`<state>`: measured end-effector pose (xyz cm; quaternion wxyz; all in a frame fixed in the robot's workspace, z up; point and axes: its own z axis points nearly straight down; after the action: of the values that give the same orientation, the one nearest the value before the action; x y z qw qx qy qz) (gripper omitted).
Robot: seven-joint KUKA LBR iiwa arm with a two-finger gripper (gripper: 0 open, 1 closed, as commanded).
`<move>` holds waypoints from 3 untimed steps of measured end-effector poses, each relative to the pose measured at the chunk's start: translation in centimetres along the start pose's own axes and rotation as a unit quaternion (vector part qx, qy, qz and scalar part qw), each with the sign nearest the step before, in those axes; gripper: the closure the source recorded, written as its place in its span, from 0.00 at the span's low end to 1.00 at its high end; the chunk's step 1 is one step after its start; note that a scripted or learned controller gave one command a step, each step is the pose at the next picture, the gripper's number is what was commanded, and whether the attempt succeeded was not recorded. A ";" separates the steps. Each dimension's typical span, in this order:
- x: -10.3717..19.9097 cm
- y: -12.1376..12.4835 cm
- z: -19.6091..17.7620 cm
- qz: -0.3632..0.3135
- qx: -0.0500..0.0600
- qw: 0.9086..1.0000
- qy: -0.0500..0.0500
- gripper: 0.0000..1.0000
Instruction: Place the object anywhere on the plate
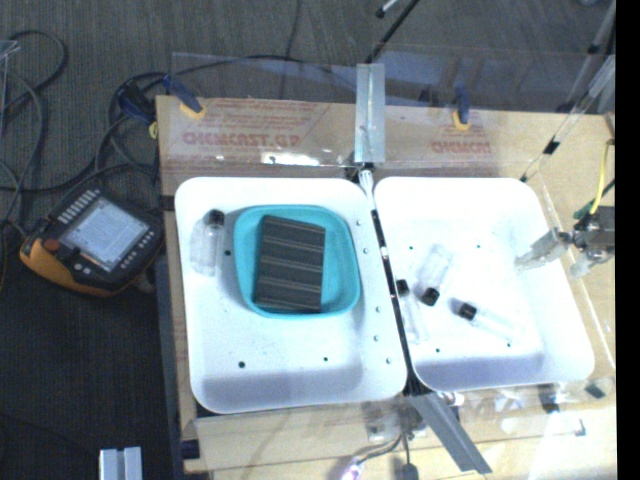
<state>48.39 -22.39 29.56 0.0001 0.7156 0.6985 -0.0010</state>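
You can see the dark ridged block lying flat on the blue plate in the left bin, a clear bottle beside the plate, two more clear bottles in the right bin.

Red lettering on the clear panel behind the bins is too blurred to read.

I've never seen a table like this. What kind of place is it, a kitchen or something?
Probably a robot lab, not a kitchen. Two white bins sit on a bench, one holding a blue plate with a dark ridged block. A handheld robot controller and cables lie on the floor.
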 end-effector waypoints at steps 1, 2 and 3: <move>0.0 0.0 0.0 0.000 0.000 1.000 0.000 0.00; 0.0 0.0 0.0 0.000 0.000 1.000 0.000 0.00; 0.0 0.0 0.0 0.000 0.000 1.000 0.000 0.00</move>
<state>48.39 -22.39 29.56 0.0001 0.7156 0.6985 -0.0010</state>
